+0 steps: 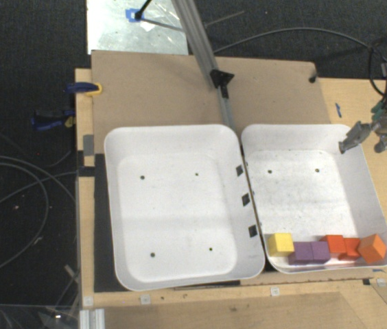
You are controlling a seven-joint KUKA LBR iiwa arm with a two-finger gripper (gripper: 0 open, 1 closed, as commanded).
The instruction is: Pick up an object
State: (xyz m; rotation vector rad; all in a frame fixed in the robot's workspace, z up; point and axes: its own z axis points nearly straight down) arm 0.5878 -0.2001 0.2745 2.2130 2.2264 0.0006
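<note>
Nothing is lifted yet: the gripper [366, 136] hangs over the far right rim of the right bin [303, 184], its two fingers spread apart with only air between them, though at this slant the exact gap is hard to judge. All the candidates lie well below and toward the near wall from it, in a row: yellow block [280, 243] to its left, purple block [311, 252], red block [342, 245], and orange block [373, 248] almost straight down from it. The blocks touch or nearly touch and crowd the near wall, so finger room there looks tight. The bin floor between gripper and row lies open. The left bin [180, 204] sits well off to its left.
</note>
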